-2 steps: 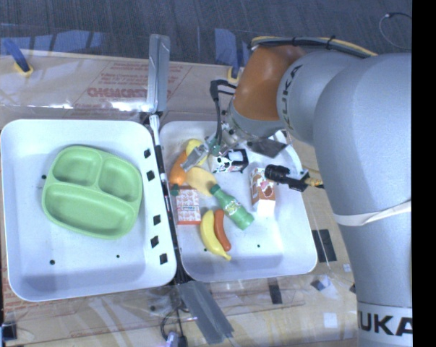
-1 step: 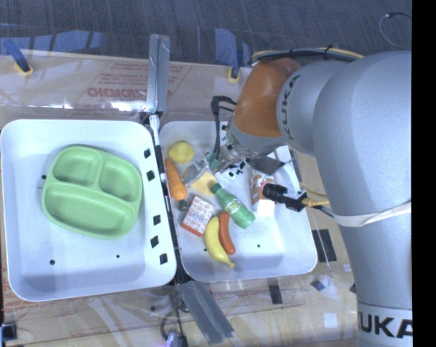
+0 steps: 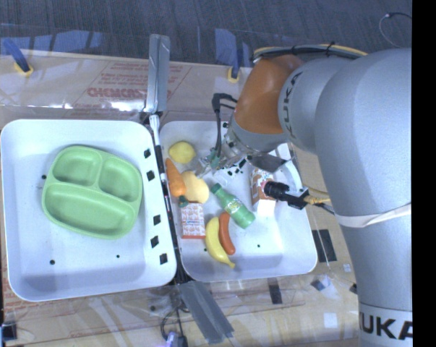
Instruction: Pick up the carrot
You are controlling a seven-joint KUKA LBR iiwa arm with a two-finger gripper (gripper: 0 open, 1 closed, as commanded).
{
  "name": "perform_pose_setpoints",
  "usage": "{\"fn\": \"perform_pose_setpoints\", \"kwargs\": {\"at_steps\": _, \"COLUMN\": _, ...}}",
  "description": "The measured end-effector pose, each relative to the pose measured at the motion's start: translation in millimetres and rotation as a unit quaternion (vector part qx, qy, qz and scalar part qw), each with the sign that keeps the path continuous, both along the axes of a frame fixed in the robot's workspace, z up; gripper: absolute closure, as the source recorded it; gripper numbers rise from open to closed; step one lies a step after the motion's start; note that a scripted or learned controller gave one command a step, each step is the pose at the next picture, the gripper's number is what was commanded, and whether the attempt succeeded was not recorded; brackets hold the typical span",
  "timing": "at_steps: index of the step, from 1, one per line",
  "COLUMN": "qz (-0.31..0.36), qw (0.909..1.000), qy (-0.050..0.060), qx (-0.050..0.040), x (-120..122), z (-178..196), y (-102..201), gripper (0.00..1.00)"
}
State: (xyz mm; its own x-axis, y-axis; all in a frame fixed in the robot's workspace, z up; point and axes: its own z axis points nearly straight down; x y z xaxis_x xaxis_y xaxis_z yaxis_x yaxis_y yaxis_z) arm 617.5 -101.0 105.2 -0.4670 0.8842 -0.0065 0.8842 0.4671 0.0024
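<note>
Hand [image 3: 219,157]: low over the upper part of the right bin, under the orange band of the arm; I cannot tell whether it is released or clenched, and nothing shows clearly in its grasp.
Carrot [image 3: 174,178]: lies left of the hand, along the right bin's left wall, long axis running up and down the view, touching the pale yellow fruit beside it.
Lemon [image 3: 181,152]: just above the carrot's upper end, near the hand.
Pale yellow fruit [image 3: 196,188]: right of the carrot, below the hand.
Green bottle [image 3: 231,206]: tilted, lying below and right of the carrot.
Small red-labelled packet [image 3: 192,220]: flat, below the carrot.
Banana [image 3: 215,243]: lower than the packet, well below the carrot, with a red sausage-like piece [image 3: 226,233] against its right side.
Brown wrapped packet [image 3: 260,189]: well right of the carrot, by the arm's cable plug.
Right bin [image 3: 290,255]: holds all the above.
Left bin [image 3: 22,266]: left of the carrot, across the divider; holds a green compartment plate [image 3: 93,191].
Tabletop [image 3: 80,85]: carries both bins.
</note>
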Motion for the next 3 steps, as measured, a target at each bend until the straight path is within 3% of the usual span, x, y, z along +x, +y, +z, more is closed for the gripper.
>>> {"fn": "perform_pose_setpoints", "kwargs": {"at_steps": 1, "qz": 0.000, "qw": 1.0000, "qy": 0.000, "qx": -0.0001, "x": 0, "z": 0, "y": 0, "gripper": 0.00}}
{"fn": "perform_pose_setpoints", "kwargs": {"at_steps": 2, "qz": 0.161, "qw": 0.9869, "qy": -0.003, "qx": -0.0036, "x": -15, "z": -8, "y": -3, "gripper": 0.00}}
{"fn": "perform_pose_setpoints", "kwargs": {"at_steps": 3, "qz": 0.163, "qw": 0.9865, "qy": -0.002, "qx": -0.0022, "x": -15, "z": 2, "y": -1, "gripper": 1.00}}
